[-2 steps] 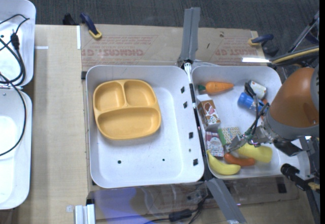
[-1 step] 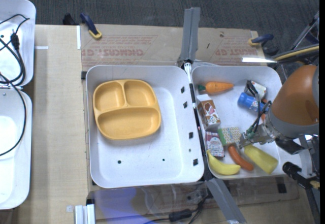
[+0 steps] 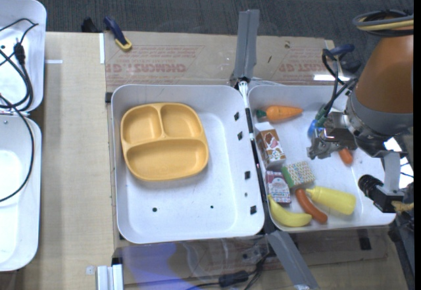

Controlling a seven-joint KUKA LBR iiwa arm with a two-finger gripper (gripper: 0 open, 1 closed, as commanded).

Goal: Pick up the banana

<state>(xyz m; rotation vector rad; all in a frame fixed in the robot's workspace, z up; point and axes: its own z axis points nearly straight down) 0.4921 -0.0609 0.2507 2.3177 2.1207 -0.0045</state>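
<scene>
One banana (image 3: 288, 215) lies at the right bin's (image 3: 368, 219) near edge, beside one sausage (image 3: 310, 206). My gripper (image 3: 322, 148) hovers mid-bin; its opening I cannot tell

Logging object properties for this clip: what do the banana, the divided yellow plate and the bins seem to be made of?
Banana: likely moulded plastic toy, smooth with a faint sheen and even yellow colour. Divided plate: probably matte plastic, uniform orange-yellow with soft rounded ridges between its three compartments. Bins: seemingly thin white plastic, with rounded corners and a raised rim; the look leaves this open.
</scene>
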